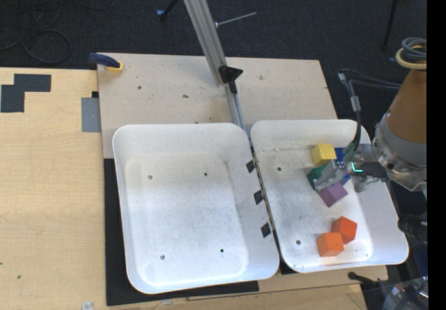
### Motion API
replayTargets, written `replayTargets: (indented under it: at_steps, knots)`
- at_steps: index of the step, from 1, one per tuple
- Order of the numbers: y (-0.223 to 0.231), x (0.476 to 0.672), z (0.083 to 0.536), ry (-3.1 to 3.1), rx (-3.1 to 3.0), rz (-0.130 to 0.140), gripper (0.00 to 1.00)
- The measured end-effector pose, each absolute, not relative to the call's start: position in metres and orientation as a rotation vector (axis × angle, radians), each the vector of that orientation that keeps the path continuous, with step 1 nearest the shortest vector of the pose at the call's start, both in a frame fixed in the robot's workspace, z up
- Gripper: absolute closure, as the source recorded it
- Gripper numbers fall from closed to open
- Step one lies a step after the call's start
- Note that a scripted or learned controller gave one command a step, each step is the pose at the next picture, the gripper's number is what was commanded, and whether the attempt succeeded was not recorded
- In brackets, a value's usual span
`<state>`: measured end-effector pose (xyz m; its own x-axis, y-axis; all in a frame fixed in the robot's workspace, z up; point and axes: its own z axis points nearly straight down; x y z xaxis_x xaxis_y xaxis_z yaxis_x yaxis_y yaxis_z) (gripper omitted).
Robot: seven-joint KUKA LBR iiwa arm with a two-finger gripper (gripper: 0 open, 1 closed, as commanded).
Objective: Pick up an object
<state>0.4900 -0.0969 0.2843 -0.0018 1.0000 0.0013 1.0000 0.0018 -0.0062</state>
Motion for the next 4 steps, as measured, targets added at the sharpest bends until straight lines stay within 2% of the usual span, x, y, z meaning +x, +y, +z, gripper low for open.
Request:
replayTargets:
  at_steps: [1, 3, 4]
  knots:
    - [-0.099, 0.49, 0.286, -2.217, -2.224, 0.001, 0.0]
    - [-0.105, 0.492, 0.194, -2.215, -2.216, 0.008, 0.0]
    - [-0.102, 0.498, 0.133, -2.215, -2.215, 0.008, 0.0]
